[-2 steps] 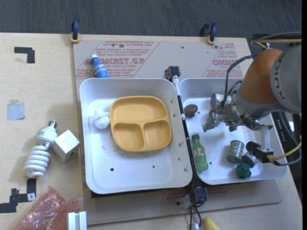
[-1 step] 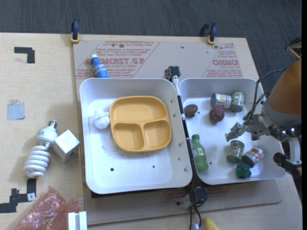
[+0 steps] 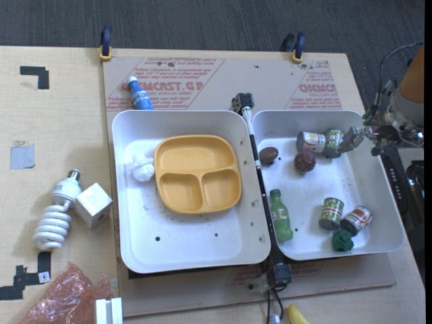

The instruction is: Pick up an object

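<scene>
Reaching into the right bin (image 3: 382, 181) from its far right corner, I am bringing my end effector (image 3: 348, 140) down beside a small can (image 3: 318, 140) lying on its side near the back wall; whether my fingers are apart or together I cannot tell. The can is touching or nearly touching them; nothing is showing as gripped. To do this well, I am judging that I should centre over the can's body, straddle its narrow width so it cannot roll, and close before lifting; the dark ball (image 3: 305, 161) and brown object (image 3: 268, 155) nearby are leaving me room.
</scene>
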`<state>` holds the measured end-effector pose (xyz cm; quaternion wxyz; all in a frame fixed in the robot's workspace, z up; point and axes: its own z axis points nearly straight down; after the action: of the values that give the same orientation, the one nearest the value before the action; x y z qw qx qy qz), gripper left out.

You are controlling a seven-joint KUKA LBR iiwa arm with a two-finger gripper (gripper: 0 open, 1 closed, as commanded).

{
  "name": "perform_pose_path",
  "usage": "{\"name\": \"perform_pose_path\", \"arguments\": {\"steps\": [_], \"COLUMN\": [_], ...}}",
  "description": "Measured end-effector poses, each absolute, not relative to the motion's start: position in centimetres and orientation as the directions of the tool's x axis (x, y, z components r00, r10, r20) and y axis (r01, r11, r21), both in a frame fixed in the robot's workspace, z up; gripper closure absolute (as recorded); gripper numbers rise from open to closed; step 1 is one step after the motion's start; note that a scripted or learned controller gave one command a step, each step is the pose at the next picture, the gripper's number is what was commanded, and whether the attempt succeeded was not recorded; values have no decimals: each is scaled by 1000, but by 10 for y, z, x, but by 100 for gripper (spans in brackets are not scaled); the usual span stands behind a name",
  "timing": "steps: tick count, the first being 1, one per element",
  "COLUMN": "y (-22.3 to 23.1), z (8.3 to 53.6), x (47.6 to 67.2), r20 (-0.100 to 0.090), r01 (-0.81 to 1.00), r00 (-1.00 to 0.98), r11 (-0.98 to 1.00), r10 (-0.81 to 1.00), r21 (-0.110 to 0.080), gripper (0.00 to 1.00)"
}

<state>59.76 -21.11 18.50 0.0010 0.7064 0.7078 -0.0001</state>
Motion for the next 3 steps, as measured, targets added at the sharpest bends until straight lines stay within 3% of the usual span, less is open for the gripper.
{"name": "perform_pose_path", "arguments": {"steps": [1,2,3], "y": [-152,-147,-150], "z": [92,91,103], "x": [560,657,659], "r20": [0,10,0], "r01": [1000,1000,1000], "r00": [0,0,-4], "r11": [0,0,4], "r10": [1000,1000,1000], "r21": [0,-12,-1], "gripper": [0,0,100]}}
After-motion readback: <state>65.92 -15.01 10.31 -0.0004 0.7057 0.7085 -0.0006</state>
